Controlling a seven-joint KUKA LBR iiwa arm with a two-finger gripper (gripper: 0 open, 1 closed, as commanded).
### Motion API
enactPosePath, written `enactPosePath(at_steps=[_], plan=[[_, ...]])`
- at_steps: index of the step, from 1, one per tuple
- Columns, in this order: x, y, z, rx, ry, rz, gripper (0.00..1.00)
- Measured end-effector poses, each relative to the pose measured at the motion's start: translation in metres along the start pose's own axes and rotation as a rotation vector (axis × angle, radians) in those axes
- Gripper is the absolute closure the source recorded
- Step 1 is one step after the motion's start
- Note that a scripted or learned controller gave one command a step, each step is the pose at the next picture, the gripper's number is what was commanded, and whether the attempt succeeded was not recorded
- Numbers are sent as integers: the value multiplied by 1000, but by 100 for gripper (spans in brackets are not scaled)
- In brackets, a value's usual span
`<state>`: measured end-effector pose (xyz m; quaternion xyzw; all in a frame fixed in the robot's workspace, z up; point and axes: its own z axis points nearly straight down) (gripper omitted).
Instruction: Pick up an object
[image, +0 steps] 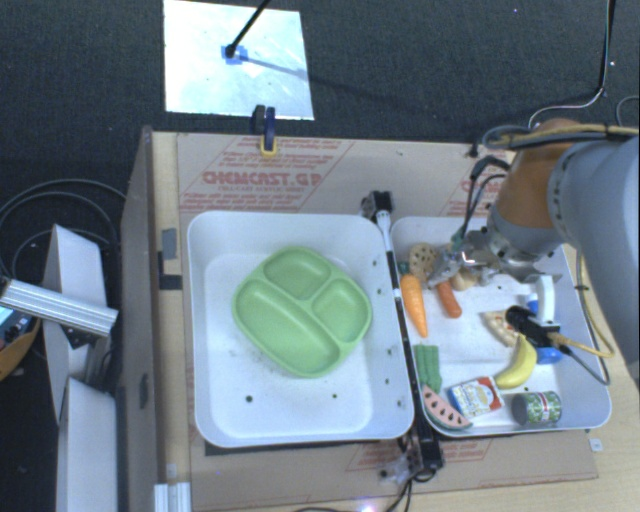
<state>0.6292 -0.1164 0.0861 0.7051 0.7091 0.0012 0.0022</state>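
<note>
My gripper (443, 269) hangs low over the upper left part of the right bin (585, 400), at the end of the grey arm with its orange band (528, 190). Just below it lies a small red-orange sausage (449, 301). A brown round cookie (421, 258) sits right beside it on the left. An orange carrot (413, 304) lies along the bin's left wall. I see nothing lifted off the bin floor.
The right bin also holds a green pickle (428, 364), a watermelon slice (441, 409), a small carton (474, 396), a can (537, 408), a banana (517, 364) and a pizza slice (497, 323). A green divided plate (302, 312) lies in the left bin (225, 400).
</note>
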Motion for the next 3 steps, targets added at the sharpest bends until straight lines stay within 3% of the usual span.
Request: enactPosePath(at_steps=[1, 2, 3], plan=[[17, -3, 1, 3, -2, 0, 0], [17, -2, -9, 1, 0, -1, 100], [70, -31, -104, -3, 3, -3, 100]])
